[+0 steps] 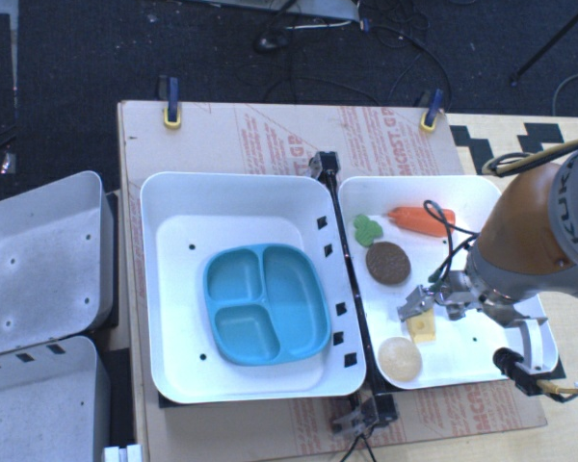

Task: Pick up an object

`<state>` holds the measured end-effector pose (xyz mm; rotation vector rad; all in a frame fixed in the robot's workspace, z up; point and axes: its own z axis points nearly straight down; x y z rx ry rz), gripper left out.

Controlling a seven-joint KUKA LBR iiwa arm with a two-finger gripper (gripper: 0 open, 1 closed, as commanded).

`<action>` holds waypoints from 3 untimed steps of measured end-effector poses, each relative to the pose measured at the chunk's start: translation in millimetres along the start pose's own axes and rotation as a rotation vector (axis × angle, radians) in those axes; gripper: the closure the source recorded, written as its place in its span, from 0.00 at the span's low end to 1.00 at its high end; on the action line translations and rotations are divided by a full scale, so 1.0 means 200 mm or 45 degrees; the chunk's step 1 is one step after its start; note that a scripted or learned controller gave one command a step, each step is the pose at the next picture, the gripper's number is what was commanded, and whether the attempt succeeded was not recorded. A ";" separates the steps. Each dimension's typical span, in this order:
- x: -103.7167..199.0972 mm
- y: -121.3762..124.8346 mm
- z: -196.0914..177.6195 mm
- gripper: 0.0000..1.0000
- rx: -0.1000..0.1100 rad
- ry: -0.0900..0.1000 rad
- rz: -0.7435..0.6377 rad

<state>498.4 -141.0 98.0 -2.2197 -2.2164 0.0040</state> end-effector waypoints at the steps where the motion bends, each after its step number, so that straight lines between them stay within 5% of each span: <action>1: 0.00 0.01 -0.07 1.00 -0.006 -0.001 0.001; 3: 0.02 0.03 -0.64 1.00 -0.015 -0.004 -0.006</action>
